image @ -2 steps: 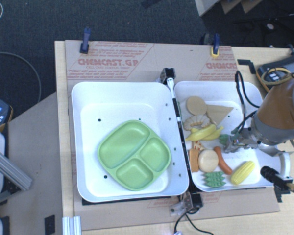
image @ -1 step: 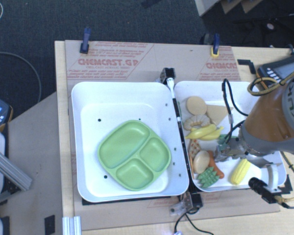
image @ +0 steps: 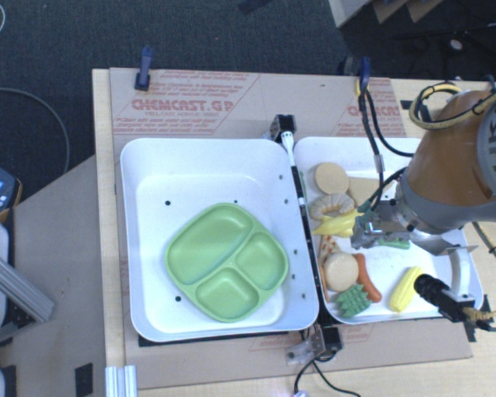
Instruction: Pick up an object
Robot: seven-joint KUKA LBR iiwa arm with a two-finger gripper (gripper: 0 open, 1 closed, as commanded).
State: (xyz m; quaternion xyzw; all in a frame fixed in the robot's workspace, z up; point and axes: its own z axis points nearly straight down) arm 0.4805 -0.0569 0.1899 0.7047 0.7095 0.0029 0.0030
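Note:
My gripper [image: 372,231] hangs low over the middle of the right bin [image: 463,281], beneath the orange wrist band. Just left of it lie a yellow banana-like piece [image: 335,225] and a pale knobbly item [image: 329,206]. A tan round piece [image: 331,178] sits at the bin's far left. Nearer the front are a beige round piece [image: 341,270], an orange carrot [image: 367,279], a green broccoli [image: 352,301] and a yellow corn cob [image: 404,289]. The gripper body hides the fingertips.
The left bin [image: 140,222] holds a green divided plate [image: 226,260]. Black cables [image: 372,122] run down from the back to the arm. A black clamp [image: 283,127] sits where the bins meet at the back. Cardboard lies under both bins.

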